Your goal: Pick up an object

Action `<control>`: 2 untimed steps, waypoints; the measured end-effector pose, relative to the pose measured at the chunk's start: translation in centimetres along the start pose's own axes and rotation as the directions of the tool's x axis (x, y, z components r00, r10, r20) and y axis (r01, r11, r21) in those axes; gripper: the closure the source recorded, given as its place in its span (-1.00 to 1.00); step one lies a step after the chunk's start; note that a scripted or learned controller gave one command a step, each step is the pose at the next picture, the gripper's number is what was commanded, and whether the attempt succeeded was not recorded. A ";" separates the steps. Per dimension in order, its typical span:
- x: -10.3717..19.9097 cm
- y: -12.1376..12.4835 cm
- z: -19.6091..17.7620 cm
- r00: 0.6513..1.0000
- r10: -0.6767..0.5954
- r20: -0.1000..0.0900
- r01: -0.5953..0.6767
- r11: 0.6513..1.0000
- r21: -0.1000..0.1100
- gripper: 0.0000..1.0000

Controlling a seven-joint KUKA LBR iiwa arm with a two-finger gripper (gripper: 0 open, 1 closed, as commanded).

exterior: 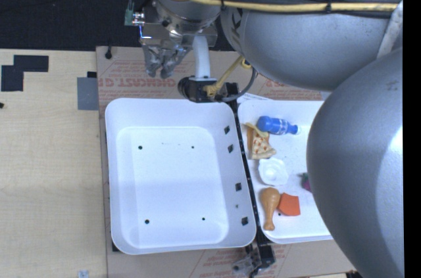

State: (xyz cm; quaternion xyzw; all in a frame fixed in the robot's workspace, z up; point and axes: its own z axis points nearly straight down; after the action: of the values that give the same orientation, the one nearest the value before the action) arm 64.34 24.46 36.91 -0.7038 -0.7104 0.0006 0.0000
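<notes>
A: How is the tool [161,66] placed?

B: It is seen hanging beyond the far rim of the left white bin [115,139], over the bench [46,139]. Its fingers appear drawn close together with nothing between them, though this is hard to confirm.

A: Where are the objects found from it?

B: All are off to its right and nearer the camera, in the right white bin [296,234]. The blue plastic bottle [276,126] lies closest, its long axis running across. Past it are a pizza-slice toy [259,142], a white cup-like piece [272,171], a tan drumstick toy [269,204] and an orange block [289,204].
</notes>
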 end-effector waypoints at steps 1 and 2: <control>-0.2 -0.8 -2.3 1.000 0.002 0.000 -0.002 1.000 0.000 1.00; -0.1 -5.9 -5.0 1.000 0.004 -0.001 -0.004 1.000 0.003 1.00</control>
State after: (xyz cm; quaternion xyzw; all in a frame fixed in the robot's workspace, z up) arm 58.43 24.35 41.89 -0.7052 -0.7091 0.0013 0.0014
